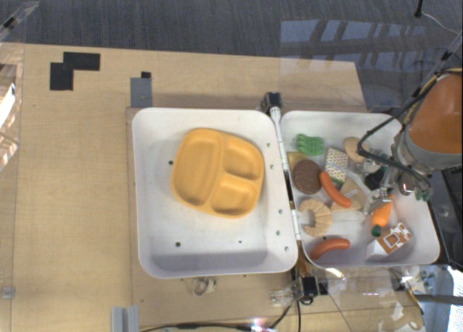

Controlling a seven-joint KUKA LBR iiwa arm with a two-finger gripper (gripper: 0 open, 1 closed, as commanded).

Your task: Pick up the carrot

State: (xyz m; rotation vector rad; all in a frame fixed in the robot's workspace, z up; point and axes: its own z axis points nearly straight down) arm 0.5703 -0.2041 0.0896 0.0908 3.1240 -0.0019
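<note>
Camera view puts the gripper low over the right bin, its dark fingers pointing down just above the carrot; whether the jaws stand apart or together cannot be told from this angle, and nothing is seen clamped between them. The carrot lies on the bin floor right below the fingertips, orange with a small green top at its lower end, tilted slightly. Just beside it toward the near right corner sits a small brown-and-white house-shaped toy. To the left of the gripper a red sausage lies on a slant, with a brown round patty beyond it and a green leafy piece above that. A croissant rests below the patty, and a second red sausage lies near the bin's front edge. The grey arm with its orange band reaches in from the right. The left bin bears a yellow divided plate near its middle.
</note>
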